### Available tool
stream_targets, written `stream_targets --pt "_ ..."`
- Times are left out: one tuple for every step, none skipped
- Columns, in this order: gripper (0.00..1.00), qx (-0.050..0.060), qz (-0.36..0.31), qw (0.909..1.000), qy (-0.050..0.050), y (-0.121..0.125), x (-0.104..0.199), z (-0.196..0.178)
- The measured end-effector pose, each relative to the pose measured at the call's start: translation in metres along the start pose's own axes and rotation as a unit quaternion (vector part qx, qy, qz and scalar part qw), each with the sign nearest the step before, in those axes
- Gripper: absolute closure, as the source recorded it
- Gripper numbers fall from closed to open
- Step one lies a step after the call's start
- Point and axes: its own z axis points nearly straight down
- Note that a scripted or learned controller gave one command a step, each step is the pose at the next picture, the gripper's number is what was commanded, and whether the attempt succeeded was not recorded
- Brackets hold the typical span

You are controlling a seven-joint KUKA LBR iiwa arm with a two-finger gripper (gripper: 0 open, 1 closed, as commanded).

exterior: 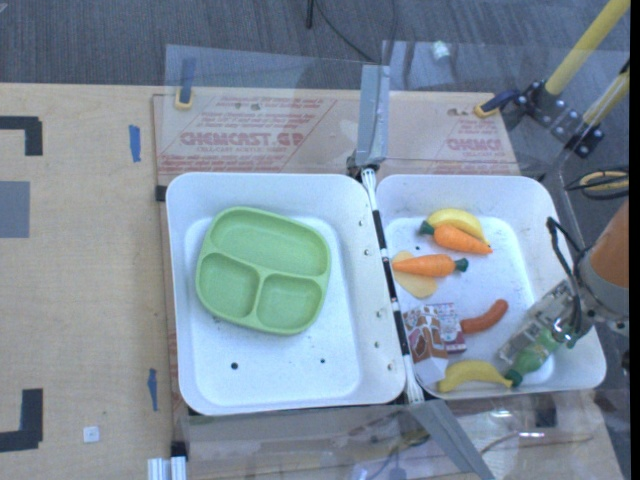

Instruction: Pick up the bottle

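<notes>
Lying in the right bin's (540, 193) near right corner, one green bottle (530, 357) rests on its side, its long axis running on a slant from lower left toward upper right, with the darker green end toward the near rim. Which end is the cap is too blurred to tell. The gripper (548, 330) sits right over the bottle's upper end, touching or just above it; whether it is spread or pinching cannot be told. Around the bottle lie two bananas, one (474, 373) just beside it at the near rim and one (455, 218) at the far side, two carrots (462, 238) (427, 264), one red sausage (485, 317) and one printed packet (435, 331). One green divided plate (264, 269) sits in the left bin (185, 268).
</notes>
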Motion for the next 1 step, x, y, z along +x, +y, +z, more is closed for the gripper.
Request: stream_targets --pt "1.00 -0.002 0.002 1.0000 -0.005 -0.0002 -0.0028 -0.0098"
